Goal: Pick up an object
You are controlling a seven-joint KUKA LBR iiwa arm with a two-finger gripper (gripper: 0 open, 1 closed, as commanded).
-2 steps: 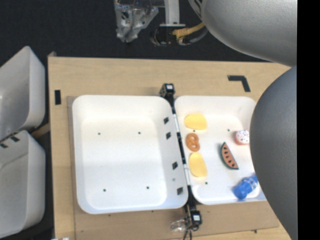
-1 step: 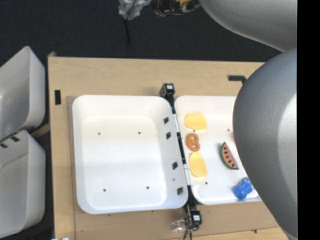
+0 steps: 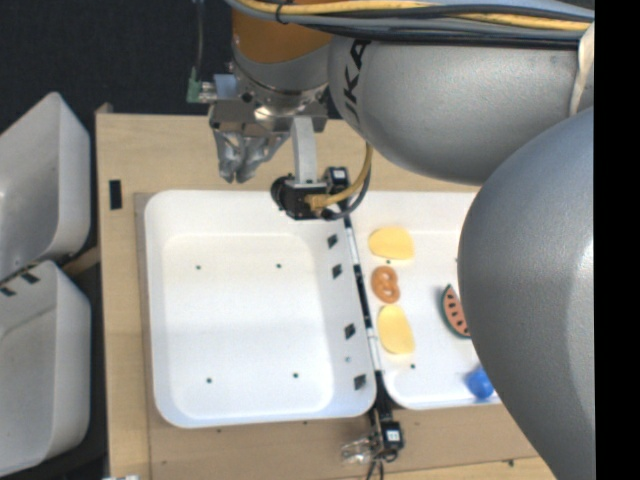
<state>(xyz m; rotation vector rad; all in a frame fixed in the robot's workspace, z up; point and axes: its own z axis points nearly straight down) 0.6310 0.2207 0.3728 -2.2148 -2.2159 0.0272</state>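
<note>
My gripper (image 3: 241,164) hangs over the far rim of the left bin (image 3: 160,268), near its back edge, with no object seen in it. The objects lie in the right bin (image 3: 430,398). They are a yellow piece (image 3: 391,243), an orange-brown ring-shaped piece (image 3: 386,284), a second yellow piece (image 3: 396,330), a watermelon slice (image 3: 455,311) and a small blue object (image 3: 480,383). The arm's grey body covers the right part of that bin.
A dividing rim (image 3: 352,298) with black clips runs between the two bins. White housings (image 3: 35,188) stand at the left beyond the bench edge. Bare wooden bench (image 3: 125,298) surrounds the bins.
</note>
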